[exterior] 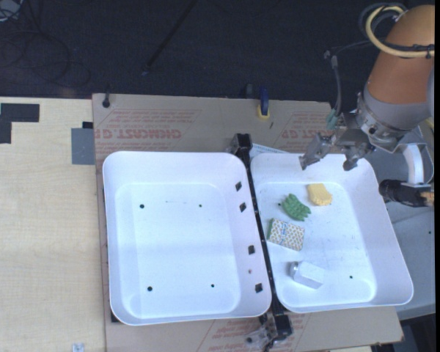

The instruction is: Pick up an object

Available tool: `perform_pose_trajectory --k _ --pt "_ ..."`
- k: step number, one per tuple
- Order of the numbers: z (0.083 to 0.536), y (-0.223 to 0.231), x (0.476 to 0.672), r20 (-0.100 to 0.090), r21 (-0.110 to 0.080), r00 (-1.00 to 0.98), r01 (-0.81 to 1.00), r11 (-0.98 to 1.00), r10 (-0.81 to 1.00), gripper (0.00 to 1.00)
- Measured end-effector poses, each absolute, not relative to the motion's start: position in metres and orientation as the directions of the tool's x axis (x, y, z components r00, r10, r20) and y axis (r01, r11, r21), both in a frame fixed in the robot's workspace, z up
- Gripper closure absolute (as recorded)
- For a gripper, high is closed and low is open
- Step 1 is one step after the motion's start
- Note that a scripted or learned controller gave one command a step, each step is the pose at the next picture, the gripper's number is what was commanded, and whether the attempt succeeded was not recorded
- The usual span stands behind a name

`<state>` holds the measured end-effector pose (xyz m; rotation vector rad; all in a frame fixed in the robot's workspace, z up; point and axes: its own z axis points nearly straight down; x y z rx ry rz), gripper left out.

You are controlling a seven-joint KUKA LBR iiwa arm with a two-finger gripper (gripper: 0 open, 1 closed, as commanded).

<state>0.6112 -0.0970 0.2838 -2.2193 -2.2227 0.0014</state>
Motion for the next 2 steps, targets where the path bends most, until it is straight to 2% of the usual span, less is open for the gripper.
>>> perform_pose_trajectory --k 1,2 --pt "0.156 -0.129 0.592 0.002 -0.017 0.003 1.0 -0.003 1.0 0.0" --pt "0.083 -0.11 0.635 0.001 -0.004 -0.002 1.0 0.002 1.0 0.0"
